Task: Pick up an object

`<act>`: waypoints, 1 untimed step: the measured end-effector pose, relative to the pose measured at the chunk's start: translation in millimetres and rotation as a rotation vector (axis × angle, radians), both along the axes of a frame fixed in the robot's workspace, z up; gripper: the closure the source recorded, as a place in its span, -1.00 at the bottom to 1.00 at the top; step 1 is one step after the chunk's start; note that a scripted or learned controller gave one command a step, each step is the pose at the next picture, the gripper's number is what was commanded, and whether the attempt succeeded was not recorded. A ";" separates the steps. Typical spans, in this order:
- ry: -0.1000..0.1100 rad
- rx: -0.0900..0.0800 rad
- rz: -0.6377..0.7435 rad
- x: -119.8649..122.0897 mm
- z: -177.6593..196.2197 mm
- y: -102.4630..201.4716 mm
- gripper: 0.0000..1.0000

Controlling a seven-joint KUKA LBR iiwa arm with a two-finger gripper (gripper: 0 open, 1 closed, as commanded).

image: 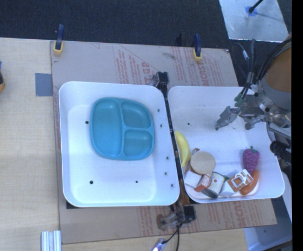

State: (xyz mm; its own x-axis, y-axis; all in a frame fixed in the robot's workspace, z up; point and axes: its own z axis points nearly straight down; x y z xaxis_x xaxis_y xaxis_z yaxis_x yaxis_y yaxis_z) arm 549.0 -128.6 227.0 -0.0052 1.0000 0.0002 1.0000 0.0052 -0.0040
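Your candidate objects crowd the near end of the right bin (203, 95): a yellow banana (182, 147) along its left wall, a round tan lid-like piece (202, 162), a purple grape bunch (250, 159), an orange carrot (250, 184) and small boxes that overlap too much to name. The gripper (225, 118) hangs over the bin's bare far part, well apart from them. You cannot tell its grip, and the arm is cut off at the right.
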 end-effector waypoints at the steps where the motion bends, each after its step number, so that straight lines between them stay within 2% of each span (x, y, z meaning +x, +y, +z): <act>1: 0.001 -0.001 -0.001 -22.3 -56.1 20.0 -1.00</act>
State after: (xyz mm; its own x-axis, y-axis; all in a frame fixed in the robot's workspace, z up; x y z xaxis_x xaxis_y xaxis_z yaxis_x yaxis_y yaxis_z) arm 526.7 -108.6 170.9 -0.0044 1.0000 -0.0011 1.0000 0.0044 -0.0047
